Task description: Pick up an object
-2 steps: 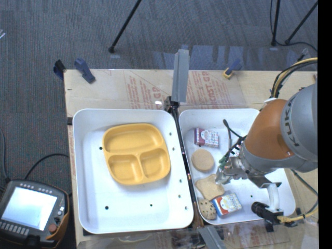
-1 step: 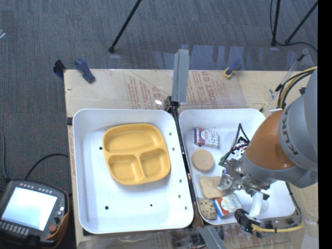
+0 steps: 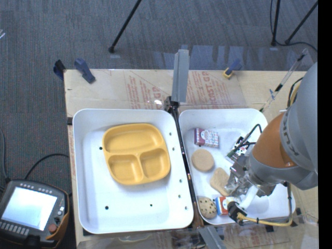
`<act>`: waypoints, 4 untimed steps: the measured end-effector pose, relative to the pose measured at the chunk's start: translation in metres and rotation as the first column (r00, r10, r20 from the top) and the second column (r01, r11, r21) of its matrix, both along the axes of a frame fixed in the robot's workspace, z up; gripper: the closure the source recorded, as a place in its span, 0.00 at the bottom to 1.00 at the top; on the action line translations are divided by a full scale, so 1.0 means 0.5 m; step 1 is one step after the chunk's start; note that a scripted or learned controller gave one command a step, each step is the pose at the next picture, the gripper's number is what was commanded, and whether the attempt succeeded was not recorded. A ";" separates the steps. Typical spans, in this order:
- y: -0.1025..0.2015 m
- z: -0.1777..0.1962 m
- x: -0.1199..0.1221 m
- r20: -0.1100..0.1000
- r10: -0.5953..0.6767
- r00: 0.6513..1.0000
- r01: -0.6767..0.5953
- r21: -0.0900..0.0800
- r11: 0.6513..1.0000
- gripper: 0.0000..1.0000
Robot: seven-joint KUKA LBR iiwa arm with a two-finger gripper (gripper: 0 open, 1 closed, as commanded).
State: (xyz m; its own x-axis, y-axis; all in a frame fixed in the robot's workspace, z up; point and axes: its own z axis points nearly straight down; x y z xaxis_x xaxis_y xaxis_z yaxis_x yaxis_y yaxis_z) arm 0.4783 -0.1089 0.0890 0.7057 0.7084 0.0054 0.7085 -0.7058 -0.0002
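Bins: two white bins side by side, the left bin (image 3: 85, 165) and the right bin (image 3: 249, 115).
Left bin: one yellow tray (image 3: 137, 153) with three compartments.
Right bin: one small maroon carton (image 3: 206, 137), one round tan cookie (image 3: 203, 160), one tan cracker (image 3: 220, 180), one chocolate-chip cookie (image 3: 208, 207), one small white packet (image 3: 222, 205) with red and blue print.
Arm: it comes from the right and bends down into the right bin.
Gripper (image 3: 236, 188): low, just beside the cracker; whether it grips anything, I cannot tell.
Writing: red letters on the cardboard (image 3: 207, 90), not readable for me.
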 end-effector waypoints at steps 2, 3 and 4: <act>-0.043 0.000 0.001 -0.003 -0.548 0.836 0.548 0.001 0.836 1.00; -0.043 0.000 0.001 -0.003 -0.546 0.838 0.546 0.000 0.838 1.00; -0.197 0.001 -0.001 -0.001 -0.553 0.833 0.553 -0.002 0.833 1.00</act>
State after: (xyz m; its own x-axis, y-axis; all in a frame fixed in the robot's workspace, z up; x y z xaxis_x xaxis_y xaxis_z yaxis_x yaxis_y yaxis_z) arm 0.4776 -0.2073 0.0893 0.9798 0.1998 0.0031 0.1998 -0.9798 0.0007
